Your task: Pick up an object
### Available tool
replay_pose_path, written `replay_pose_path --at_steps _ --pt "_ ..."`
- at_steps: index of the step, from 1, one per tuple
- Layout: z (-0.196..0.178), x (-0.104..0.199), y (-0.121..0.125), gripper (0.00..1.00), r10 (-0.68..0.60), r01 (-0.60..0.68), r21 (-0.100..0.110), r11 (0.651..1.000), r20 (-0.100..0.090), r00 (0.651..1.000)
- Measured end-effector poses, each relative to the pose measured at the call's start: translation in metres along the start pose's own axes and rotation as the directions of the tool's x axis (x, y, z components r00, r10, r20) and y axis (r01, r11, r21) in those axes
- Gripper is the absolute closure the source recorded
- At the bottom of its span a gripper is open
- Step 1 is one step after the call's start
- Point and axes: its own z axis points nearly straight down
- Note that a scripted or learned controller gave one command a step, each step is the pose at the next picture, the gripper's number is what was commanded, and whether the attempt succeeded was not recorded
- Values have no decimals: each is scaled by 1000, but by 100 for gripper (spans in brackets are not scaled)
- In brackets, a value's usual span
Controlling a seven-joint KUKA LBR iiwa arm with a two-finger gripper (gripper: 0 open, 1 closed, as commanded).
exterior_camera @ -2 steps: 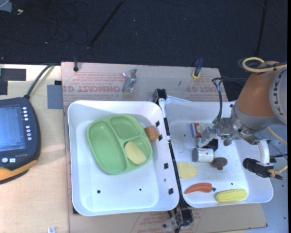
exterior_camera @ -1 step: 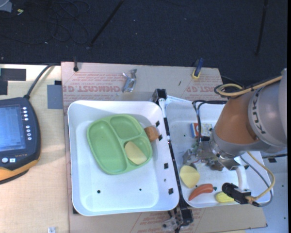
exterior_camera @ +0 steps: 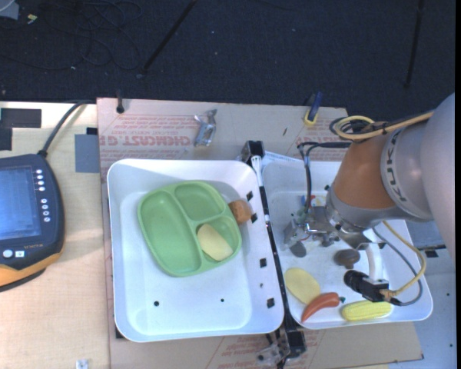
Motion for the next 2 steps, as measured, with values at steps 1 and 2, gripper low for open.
replay_pose_path --at_steps 1,2 --pt "-10 -1 -1 100 5 -5 2 1000 -2 1000" --pt "-102 35 6 100 -4 4 -1 1000 -3 1000"
